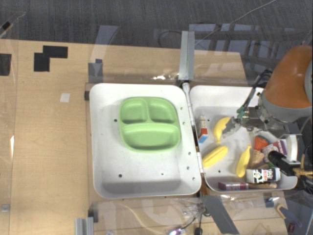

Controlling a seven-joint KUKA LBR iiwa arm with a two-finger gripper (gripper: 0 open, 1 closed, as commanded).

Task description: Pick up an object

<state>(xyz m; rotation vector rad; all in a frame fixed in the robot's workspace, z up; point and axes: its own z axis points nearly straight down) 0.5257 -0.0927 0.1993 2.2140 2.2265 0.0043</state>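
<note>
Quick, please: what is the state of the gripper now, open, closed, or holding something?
Gripper: cannot be told; it is beside the upper banana.

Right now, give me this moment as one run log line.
arm: over right bin | gripper: beside upper banana, nothing seen held | left bin: green divided plate | pick: not yet done

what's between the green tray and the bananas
In the camera view, the two bins' walls and a small tube lie between the green tray and the bananas.
</note>
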